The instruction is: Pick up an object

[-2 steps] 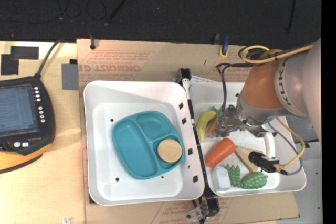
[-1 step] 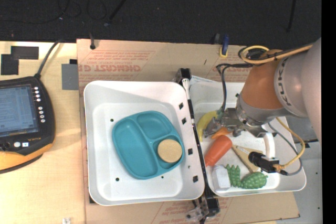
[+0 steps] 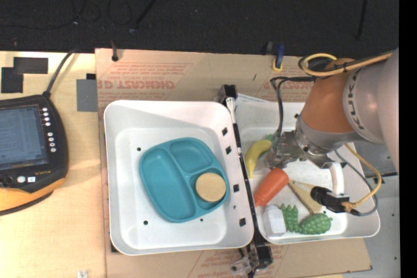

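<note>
Green knobbly toy vegetable (image 3: 317, 223) lies nearest the camera, at the front edge of the right white bin (image 3: 329, 237). A flat green leafy piece (image 3: 288, 212) touches its left side. Just beside that piece, in the bin's front left corner, sits a small white block (image 3: 275, 224).

Behind these, an orange plastic carrot (image 3: 270, 185) lies tilted, its thick end pointing up toward the gripper (image 3: 282, 151). A pale wooden stick (image 3: 303, 195) runs at a slant just right of the carrot.

Farther back, a yellow toy banana (image 3: 257, 152) rests against the bin's left wall. The gripper hangs low over the bin, just beside the banana and above the carrot's thick end. Whether it is open or closed cannot be told, and nothing is seen held in it.

The left white bin (image 3: 130, 140) holds a teal divided plastic plate (image 3: 171, 180). A round tan disc (image 3: 210, 187) sits in the plate's front right compartment.

Both bins stand on a brown cardboard sheet (image 3: 195, 71). To the far left, well apart from the bins, lies a black handheld screen unit with an orange edge (image 3: 26, 143).
</note>
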`<state>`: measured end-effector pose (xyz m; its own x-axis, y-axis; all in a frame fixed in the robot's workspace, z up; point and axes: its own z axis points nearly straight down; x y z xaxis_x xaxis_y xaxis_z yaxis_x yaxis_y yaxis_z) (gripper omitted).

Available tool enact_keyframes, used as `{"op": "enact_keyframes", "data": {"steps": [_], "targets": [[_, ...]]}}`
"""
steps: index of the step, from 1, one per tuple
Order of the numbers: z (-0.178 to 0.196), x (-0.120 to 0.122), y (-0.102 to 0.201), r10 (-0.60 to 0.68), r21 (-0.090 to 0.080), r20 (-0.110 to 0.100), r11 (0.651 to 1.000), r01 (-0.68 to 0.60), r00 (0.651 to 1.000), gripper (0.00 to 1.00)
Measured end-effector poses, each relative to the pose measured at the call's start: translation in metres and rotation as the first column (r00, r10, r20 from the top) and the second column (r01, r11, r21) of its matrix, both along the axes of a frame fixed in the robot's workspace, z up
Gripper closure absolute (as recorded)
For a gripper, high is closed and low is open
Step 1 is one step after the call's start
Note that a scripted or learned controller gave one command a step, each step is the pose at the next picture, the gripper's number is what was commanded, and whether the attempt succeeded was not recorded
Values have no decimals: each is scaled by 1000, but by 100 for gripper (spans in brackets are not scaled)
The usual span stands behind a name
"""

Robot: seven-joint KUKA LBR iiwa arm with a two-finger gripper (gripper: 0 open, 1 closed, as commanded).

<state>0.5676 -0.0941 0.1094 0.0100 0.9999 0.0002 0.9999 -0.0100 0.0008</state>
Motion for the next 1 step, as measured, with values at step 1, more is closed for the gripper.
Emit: {"op": "enact_keyframes", "data": {"steps": [1], "targets": [[0, 0, 0, -2, 0, -1, 1000, 2, 1000, 0]]}}
